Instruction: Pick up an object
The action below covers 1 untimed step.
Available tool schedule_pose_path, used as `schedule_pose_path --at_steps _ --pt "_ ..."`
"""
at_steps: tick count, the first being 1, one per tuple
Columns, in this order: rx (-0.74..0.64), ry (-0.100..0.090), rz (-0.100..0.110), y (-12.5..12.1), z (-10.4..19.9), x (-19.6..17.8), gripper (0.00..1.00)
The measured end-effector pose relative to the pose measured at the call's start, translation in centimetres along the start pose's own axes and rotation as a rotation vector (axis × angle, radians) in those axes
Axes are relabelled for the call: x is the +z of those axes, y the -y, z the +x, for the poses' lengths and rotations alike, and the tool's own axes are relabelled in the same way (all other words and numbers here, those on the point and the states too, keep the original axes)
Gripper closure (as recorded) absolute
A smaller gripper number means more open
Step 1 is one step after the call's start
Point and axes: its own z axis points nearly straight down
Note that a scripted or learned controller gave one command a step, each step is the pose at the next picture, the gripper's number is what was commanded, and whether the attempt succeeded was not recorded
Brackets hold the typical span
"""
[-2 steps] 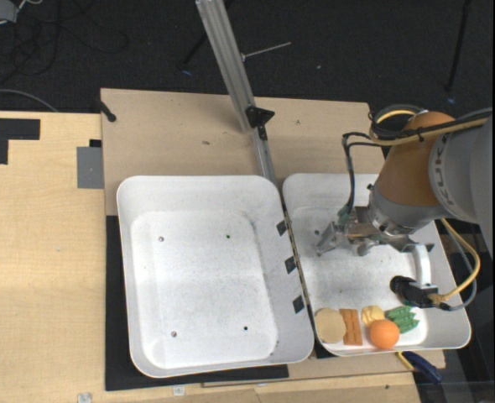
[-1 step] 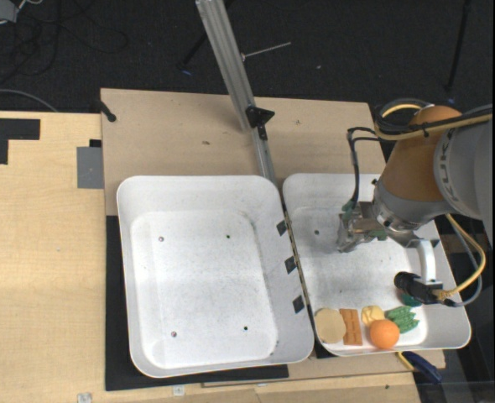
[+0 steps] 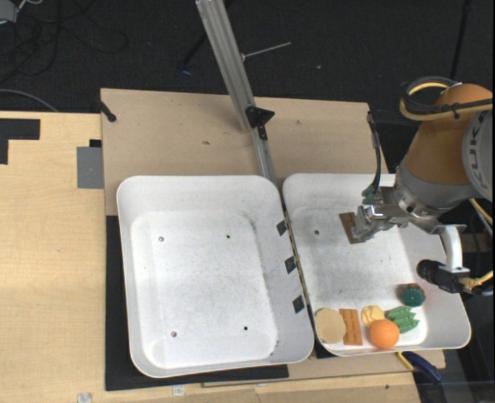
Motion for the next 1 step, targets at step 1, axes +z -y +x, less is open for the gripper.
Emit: schedule_pose_path --at_steps 1 --pt "-0.010 0.000 0.000 -0.62 -0.44 -4.43 1.00"
